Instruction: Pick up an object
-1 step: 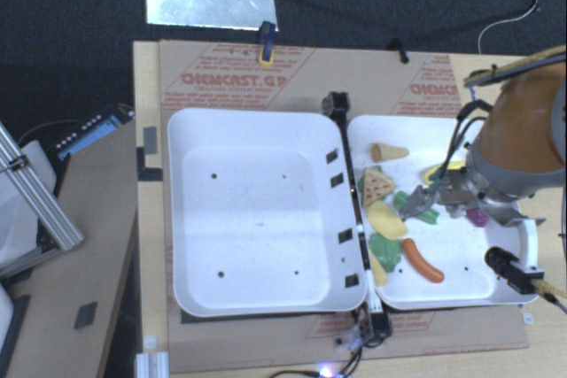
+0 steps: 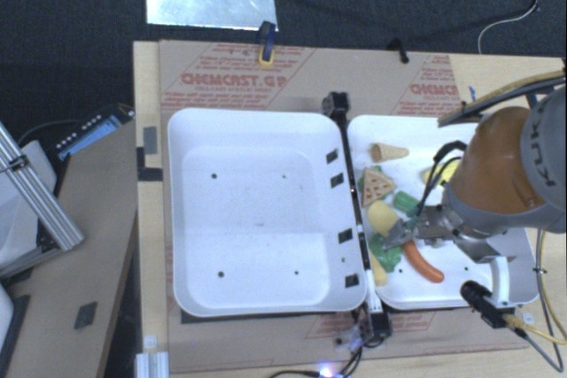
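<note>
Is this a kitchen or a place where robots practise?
Probably a robot lab, not a kitchen. A robot arm reaches over two white bins on a bench, the food looks like toys, and cables trail across the floor.

Red print on the brown board (image 2: 232,77) seems to read "CHEMCAST GP".

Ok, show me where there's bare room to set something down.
The left bin has a bare floor from wall to wall. The right bin is crowded: toy food sits along its left side, and the arm hangs over the middle.
</note>
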Robot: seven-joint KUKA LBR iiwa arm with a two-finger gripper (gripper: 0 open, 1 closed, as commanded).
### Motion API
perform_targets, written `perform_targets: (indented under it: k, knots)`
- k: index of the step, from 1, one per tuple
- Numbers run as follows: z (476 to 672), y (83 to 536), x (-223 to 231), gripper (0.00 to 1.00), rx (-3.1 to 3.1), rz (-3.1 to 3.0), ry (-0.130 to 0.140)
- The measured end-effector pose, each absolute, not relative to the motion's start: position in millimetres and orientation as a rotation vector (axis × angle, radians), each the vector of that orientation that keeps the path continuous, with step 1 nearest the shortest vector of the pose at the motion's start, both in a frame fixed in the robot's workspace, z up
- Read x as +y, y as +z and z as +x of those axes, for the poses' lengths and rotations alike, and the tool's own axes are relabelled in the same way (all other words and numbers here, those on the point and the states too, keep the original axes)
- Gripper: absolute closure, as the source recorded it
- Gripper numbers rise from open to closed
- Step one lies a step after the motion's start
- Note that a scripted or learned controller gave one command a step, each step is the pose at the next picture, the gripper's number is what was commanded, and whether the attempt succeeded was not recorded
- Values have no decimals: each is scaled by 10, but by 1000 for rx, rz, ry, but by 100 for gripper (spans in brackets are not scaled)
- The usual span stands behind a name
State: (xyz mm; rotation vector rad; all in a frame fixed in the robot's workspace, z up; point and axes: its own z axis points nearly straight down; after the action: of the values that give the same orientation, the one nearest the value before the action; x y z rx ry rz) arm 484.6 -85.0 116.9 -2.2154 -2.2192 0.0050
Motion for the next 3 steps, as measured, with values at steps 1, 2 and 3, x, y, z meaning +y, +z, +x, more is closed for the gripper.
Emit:
perform_targets:
  k: [1, 2, 3]
  knots:
    - [5475, 831, -848, 0, -2230, -2218, -4]
    - [5462, 957, -851, 100, -2228, -2219, -5]
    - [5462, 953, -851, 0, -2228, -2219, -5]
